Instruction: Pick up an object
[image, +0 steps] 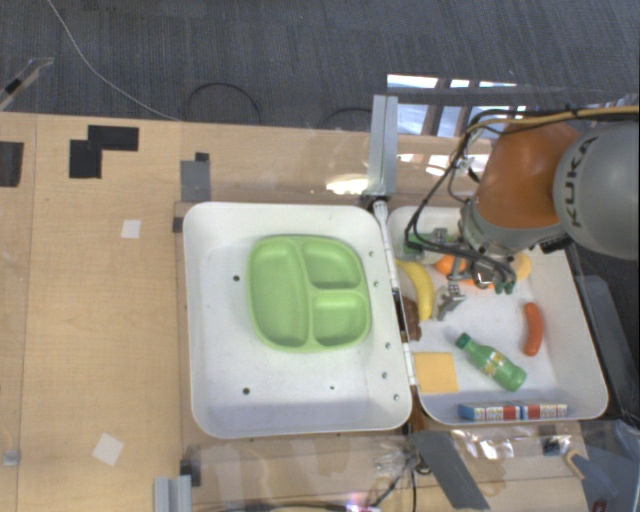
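1. The gripper (468, 283) hangs low in the right bin (590, 370). I cannot tell its state.
2. No pick shows yet. A banana (421, 290) lies just left, a bottle (491, 362) below.

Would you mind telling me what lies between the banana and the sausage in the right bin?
In the camera view, the pincer hangs between the banana and the sausage, over bare white bin floor.

We get bright, even overhead light. Glare patches on the clear panel (350, 185) behind the bins; white bins (215, 400) near blown out. Soft shadows under the green tray (305, 292) and arm (560, 190). Focus slightly soft overall, mild compression noise.
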